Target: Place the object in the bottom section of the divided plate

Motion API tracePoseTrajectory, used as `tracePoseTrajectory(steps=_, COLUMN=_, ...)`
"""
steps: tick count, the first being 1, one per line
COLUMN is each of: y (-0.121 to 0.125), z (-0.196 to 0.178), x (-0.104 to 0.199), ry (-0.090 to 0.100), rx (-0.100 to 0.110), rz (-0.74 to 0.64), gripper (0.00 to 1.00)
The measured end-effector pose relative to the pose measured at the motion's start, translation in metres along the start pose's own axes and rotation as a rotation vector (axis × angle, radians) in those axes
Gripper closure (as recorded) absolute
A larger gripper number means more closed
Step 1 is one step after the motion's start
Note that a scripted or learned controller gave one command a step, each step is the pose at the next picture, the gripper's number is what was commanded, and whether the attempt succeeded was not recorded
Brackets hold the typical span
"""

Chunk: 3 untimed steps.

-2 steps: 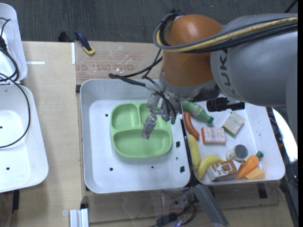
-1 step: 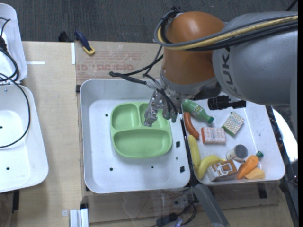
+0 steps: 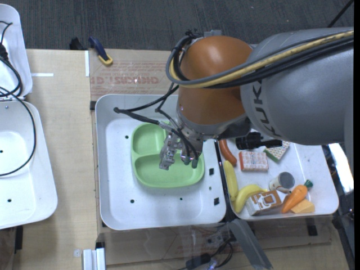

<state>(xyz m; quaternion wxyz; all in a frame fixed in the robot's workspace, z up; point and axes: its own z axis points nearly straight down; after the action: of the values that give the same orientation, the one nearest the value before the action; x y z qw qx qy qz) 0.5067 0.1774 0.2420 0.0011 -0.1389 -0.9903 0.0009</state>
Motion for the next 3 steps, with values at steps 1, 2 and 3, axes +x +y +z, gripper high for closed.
tracePoseTrajectory(steps=1, y=0.0047, z=-0.0089, x=0.0308, ry=-0.001, rx=0.0, rz=-0.039, gripper=1.0)
tracePoseTrajectory(steps=2, y=0.0047, z=-0.0088, x=0.0307, ry=-0.001, rx=0.0, rz=-0.038, gripper=0.0)
tracePoseTrajectory(steps=3, y=0.0049, z=-0.0165, x=0.0294, ry=-0.001, rx=0.001, rz=-0.039, gripper=1.0)
